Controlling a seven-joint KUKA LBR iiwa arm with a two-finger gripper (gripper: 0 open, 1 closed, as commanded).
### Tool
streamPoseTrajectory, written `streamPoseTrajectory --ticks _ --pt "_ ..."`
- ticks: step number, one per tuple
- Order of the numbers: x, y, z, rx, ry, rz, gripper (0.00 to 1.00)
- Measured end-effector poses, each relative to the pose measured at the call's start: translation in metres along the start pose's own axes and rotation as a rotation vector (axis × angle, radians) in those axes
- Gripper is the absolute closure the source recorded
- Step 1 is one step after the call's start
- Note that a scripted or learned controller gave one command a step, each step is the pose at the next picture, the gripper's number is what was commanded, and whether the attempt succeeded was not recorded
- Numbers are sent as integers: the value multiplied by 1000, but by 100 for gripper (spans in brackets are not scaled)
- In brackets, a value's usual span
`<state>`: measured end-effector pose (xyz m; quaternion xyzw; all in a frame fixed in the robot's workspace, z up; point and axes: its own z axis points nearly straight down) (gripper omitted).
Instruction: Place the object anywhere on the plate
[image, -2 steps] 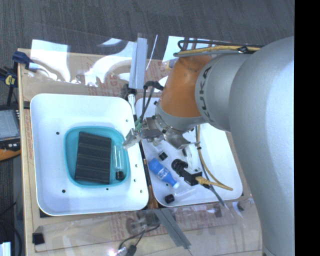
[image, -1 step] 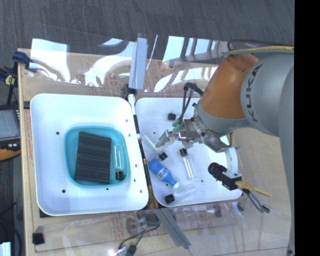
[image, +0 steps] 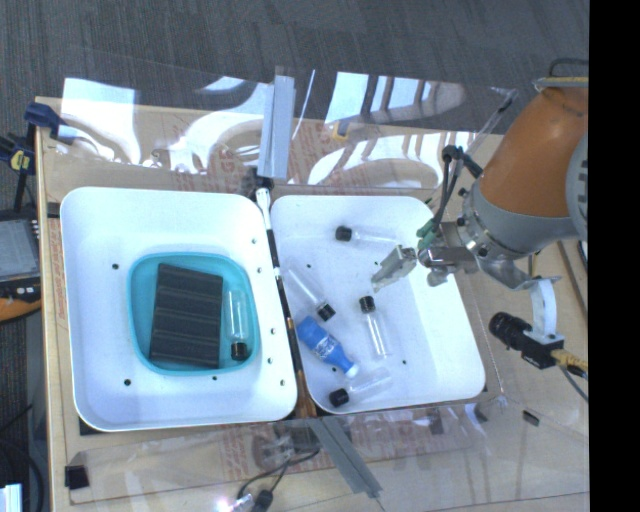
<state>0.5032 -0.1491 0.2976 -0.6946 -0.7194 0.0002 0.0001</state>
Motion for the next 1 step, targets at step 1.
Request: streamPoseTrajectory --ticks 1 --pt "-62 -7 -27 1 1 16 0"
